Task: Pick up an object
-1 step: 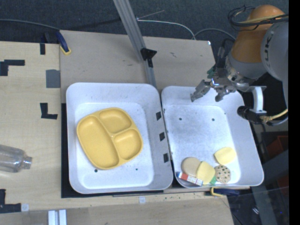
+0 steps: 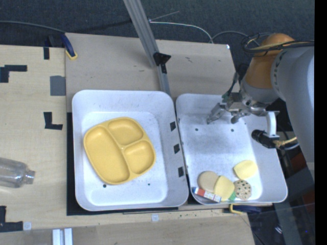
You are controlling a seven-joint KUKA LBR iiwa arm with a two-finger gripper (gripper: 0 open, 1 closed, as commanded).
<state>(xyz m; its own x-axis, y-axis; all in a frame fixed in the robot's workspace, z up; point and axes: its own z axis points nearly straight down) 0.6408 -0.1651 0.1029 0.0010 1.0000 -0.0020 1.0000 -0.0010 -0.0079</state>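
Observation:
My gripper (image 2: 223, 117) hangs over the back part of the right bin (image 2: 214, 147), its two fingers spread apart and open with nothing between them. Several small food-like objects lie in the bin's front right corner: a yellow piece (image 2: 245, 168), a tan round piece (image 2: 207, 179), a yellow piece beside it (image 2: 224, 187), a speckled cookie (image 2: 242, 190), and a red and white item (image 2: 206, 193) at the front wall. The gripper is well behind these objects and apart from them.
The left bin (image 2: 92, 188) holds a yellow three-compartment plate (image 2: 118, 149). A grey metal post (image 2: 141, 24) slants across the back. A clear plastic bottle (image 2: 14, 172) lies on the bench at far left. A black fitting (image 2: 263, 138) juts from the arm.

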